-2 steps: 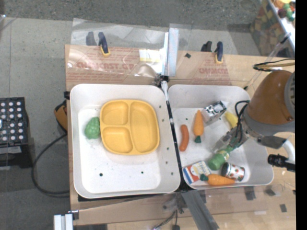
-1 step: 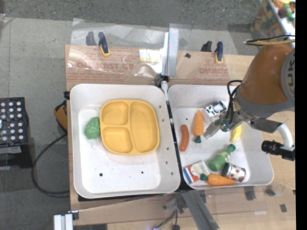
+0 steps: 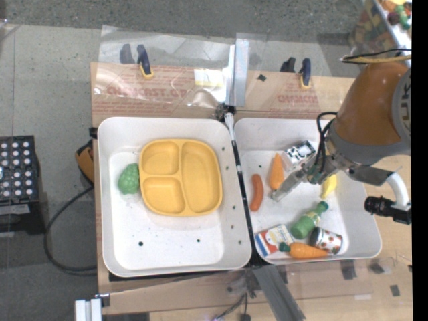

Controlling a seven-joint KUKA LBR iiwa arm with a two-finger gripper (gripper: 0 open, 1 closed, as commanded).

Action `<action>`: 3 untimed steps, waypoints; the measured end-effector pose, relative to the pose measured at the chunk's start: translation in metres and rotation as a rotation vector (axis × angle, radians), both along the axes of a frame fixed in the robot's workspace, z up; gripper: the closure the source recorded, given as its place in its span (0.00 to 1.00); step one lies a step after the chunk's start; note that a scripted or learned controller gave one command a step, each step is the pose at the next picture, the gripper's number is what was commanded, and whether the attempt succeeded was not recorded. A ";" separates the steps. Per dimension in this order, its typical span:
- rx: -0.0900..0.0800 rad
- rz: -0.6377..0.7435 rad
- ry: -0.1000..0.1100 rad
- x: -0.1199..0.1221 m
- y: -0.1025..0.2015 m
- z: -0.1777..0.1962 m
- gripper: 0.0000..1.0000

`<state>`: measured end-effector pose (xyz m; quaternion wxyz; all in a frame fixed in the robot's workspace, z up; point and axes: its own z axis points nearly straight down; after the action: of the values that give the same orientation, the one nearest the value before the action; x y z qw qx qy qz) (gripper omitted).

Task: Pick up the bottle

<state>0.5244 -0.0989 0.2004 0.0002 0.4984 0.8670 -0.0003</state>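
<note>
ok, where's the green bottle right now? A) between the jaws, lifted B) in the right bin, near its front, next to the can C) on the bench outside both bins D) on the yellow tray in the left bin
B: the green bottle lies in the right bin, toward its front edge, touching the can, with the carrot just in front; the gripper is farther back.

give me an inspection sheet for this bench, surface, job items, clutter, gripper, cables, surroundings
Surface: two white bins side by side, left bin, right bin.
Job's things: green bottle lying in right bin, untouched.
Clutter: yellow tray and green lump in left bin; carrots, sausage, carton, can in right.
Gripper: gripper low over right bin, above the bottle in view.
Cables: black cable left of the bench.
Surroundings: blue clamps behind.
</note>
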 end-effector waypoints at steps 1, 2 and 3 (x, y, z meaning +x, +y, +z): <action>-0.001 0.101 0.001 -0.019 -0.063 -0.101 0.00; 0.001 0.098 0.001 -0.019 -0.063 -0.092 1.00; 0.001 0.098 0.001 -0.019 -0.063 -0.092 0.00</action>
<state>0.5051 -0.1623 0.1087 -0.0005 0.4552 0.8904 -0.0001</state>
